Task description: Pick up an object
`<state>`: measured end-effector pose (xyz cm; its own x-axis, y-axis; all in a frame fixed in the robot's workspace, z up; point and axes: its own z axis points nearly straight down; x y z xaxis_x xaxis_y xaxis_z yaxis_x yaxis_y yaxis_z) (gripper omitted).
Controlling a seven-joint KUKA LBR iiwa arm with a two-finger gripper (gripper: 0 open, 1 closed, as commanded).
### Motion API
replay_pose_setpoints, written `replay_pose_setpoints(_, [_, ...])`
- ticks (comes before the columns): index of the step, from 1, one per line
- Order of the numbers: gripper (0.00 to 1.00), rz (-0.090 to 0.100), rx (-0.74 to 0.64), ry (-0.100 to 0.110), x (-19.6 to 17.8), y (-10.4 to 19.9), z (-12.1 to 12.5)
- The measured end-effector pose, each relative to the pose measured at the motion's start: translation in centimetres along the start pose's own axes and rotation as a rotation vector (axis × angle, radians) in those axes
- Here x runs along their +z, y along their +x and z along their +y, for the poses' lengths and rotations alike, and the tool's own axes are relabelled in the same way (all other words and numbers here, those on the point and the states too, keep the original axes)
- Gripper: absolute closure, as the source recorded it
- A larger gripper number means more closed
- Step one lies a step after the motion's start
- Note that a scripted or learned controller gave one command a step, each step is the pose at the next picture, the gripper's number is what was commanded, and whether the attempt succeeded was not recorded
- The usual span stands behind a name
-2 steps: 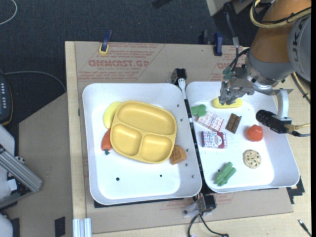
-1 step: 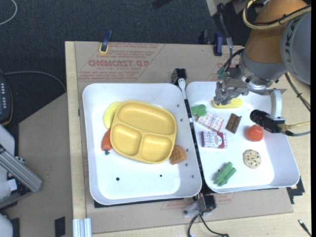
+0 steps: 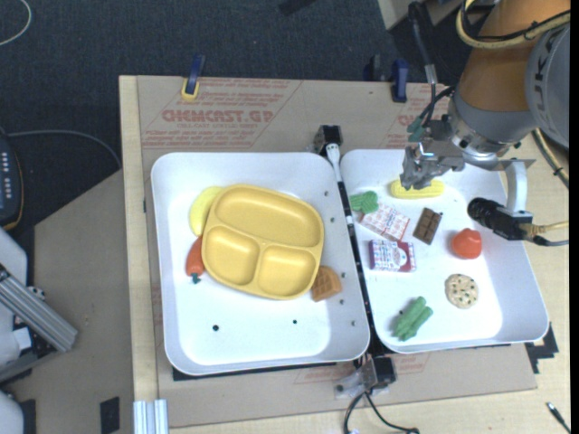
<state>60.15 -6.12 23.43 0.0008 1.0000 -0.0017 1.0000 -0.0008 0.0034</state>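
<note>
Landmark: use the yellow plate (image 3: 261, 240); it sits in the left bin (image 3: 172, 242) and has three sections.
Arm: your gripper (image 3: 418, 177) is far to the right of the yellow plate, at the back of the right bin (image 3: 525, 306).
Gripper: it points down, right on top of a flat yellow toy (image 3: 418, 189).
Fingers: you cannot tell if they are wide or narrow, or if they hold the yellow toy.
Right of the plate: green toy (image 3: 364, 202), two candy packs (image 3: 387, 239), brown bar (image 3: 427, 226), red tomato (image 3: 467, 243), cookie (image 3: 461, 290), green beans (image 3: 412, 318).
Touching the plate: waffle piece (image 3: 326, 284) at its right front corner, carrot (image 3: 195, 259) on its left side, banana (image 3: 204, 208) peeking out behind its left corner.
</note>
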Motion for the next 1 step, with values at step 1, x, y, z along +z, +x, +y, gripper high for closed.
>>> replay_pose_setpoints(1, [1.0,0.002,-0.001,0.005,0.13,0.66,-0.42])
